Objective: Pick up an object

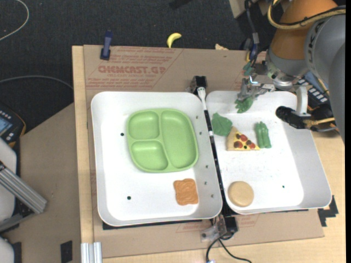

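Tool (248,93) pinching a floppy green leafy toy (243,103), red "CHEMCAST" writing on brown cardboard sheet (131,64) left of tool

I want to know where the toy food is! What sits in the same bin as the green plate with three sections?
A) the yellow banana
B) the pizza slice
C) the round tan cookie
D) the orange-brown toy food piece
D: the orange-brown toy food piece lies in the left bin, just below the green plate.
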Robot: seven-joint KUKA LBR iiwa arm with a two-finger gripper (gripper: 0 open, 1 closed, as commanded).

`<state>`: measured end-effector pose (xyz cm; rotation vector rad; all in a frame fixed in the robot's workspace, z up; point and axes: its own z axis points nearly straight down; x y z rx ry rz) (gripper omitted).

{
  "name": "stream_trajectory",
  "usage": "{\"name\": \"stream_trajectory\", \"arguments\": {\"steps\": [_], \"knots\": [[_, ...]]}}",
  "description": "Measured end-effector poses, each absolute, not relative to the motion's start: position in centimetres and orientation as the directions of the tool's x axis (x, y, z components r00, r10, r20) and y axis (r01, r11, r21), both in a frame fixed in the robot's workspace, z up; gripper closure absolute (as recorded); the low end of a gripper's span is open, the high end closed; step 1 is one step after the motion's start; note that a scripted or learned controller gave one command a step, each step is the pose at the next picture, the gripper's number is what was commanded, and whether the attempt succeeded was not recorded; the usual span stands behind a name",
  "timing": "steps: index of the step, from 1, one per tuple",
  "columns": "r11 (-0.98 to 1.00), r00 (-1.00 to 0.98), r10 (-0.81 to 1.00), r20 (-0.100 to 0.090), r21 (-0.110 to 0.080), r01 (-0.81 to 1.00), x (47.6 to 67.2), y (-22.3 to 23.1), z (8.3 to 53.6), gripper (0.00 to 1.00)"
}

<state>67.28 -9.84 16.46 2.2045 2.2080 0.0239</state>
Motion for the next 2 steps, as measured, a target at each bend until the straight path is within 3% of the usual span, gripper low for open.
{"name": "stream_trajectory", "arguments": {"steps": [1,2], "knots": [[0.002,-0.002,1.0,-0.004,0.029,1.0,67.3,-9.8,17.5,1.0],[0.001,-0.001,1.0,-0.003,0.014,1.0,63.7,-10.7,10.5,1.0]]}}
